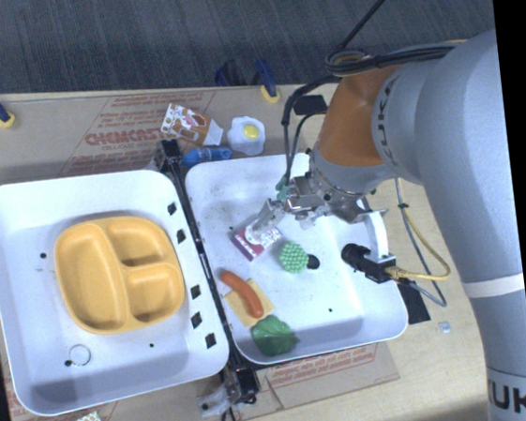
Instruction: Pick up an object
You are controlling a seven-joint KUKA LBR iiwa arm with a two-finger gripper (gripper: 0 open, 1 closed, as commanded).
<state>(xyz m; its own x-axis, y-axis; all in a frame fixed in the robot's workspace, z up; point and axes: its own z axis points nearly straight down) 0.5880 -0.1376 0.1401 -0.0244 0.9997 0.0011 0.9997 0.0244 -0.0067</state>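
Note:
In the right bin (379,319), my gripper (266,220) reaches in from the right and hangs right over the upper edge of a small pink and white packet (247,244). I cannot tell whether it touches the packet. A green knobbly ball (293,256) lies just right of the packet, below the wrist. Nearer the front, an orange sausage (242,292) rests on a yellow slice (260,307), with a green leafy piece (273,335) in front of them.
The left bin (12,281) holds a yellow divided tray (119,271). Behind the bins lie a small carton (183,122), a blue item (206,155) and a white and yellow egg toy (248,134). Black clips line the wall between the bins.

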